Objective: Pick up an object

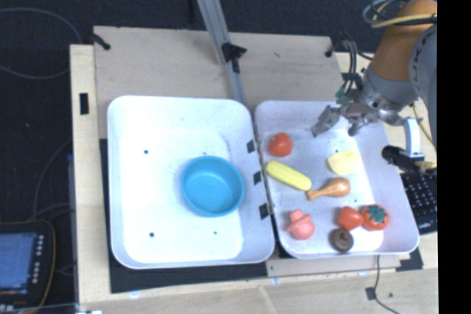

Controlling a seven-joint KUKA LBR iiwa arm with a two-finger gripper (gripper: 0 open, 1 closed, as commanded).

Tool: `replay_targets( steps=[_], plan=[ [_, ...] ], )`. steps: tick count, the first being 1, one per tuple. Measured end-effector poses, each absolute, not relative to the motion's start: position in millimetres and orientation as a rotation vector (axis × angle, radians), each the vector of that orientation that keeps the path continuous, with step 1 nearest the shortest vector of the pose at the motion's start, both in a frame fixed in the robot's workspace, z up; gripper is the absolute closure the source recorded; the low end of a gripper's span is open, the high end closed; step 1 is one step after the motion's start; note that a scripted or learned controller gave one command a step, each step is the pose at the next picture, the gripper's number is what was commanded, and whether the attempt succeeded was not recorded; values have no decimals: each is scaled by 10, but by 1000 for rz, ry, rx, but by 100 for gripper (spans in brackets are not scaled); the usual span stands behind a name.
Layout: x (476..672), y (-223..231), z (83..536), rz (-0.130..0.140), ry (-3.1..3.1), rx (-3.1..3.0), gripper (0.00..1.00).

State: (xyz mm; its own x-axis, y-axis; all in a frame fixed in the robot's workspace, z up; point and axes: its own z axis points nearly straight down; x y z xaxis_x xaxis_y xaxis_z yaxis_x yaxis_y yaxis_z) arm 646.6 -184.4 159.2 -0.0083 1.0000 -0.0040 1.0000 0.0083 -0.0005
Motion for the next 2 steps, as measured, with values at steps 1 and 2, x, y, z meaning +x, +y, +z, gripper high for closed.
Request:
replay_targets(
  steps=[1,2],
  plan=[
    [6462,-1861,1068,-7,2229,2213,0],
    [6490,-1877,1248,1,2223,2199,100]
  ],
)
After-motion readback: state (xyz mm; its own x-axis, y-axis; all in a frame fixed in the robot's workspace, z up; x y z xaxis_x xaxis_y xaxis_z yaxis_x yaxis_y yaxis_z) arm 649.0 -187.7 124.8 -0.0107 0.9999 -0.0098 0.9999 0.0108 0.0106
